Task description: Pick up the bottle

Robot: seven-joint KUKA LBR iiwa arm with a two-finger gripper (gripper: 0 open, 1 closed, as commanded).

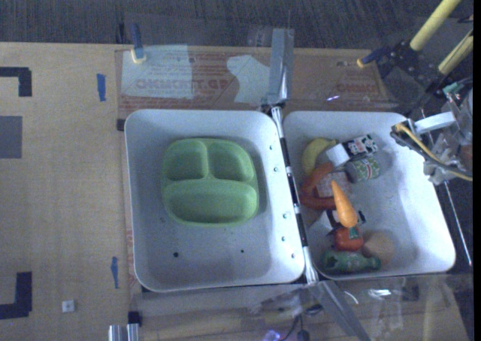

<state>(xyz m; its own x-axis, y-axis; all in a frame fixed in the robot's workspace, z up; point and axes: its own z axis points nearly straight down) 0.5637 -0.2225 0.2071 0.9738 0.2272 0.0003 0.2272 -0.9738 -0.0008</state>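
Note:
A small green bottle [349, 262] lies on its side at the front edge of the right bin [421, 219], beside the wall between the bins. An orange carrot [344, 206] and a red item [346, 238] lie just behind it, and a tan round object [382, 245] sits at its right end. My gripper [445, 158] hangs over the right bin's right rim, far from the bottle and well behind it. Yellow cable loops around the wrist.
The right bin also holds a yellow banana [316, 153], a black-and-white carton [353, 147], a green-labelled can [366, 168] and a red-orange piece [319, 186]. A green divided plate [210, 182] lies in the left bin [143, 242]. Yellow-handled gear stands at the back right.

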